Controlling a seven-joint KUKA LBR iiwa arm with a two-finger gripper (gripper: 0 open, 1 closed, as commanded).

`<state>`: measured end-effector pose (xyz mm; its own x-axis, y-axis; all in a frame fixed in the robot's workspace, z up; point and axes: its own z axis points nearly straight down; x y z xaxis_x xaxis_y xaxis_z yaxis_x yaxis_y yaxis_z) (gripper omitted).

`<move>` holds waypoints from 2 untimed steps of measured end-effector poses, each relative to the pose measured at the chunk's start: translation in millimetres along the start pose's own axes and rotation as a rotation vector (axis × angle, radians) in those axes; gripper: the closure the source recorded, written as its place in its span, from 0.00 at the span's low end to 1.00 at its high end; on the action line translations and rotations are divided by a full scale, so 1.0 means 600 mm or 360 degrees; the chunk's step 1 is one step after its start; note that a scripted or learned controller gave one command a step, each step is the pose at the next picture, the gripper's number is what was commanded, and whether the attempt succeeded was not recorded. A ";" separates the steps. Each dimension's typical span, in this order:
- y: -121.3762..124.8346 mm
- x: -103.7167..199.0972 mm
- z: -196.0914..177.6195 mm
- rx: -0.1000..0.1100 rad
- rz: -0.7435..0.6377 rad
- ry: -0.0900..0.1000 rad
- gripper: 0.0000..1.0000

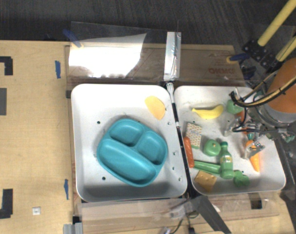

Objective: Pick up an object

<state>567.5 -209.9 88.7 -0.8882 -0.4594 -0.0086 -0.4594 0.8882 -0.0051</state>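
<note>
**Toy food crowded in the right bin**

Nearest lies a tan biscuit-like piece (205, 179), beside green toys (225, 165). The gripper (252, 139) is lowered at the right bin's (272, 182) far side, over an orange carrot (255, 161). Light, hard, slippery plastic is judged; its thick end should be pinched. Gripper state cannot be told.
</note>
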 end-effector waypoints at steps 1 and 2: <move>0.027 0.103 -0.001 0.0002 -0.0248 0.0001 0.00; 0.056 0.085 -0.003 0.0008 -0.0590 -0.0001 0.00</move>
<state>506.7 -203.5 89.6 -0.6615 -0.7499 -0.0056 -0.7498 0.6615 -0.0128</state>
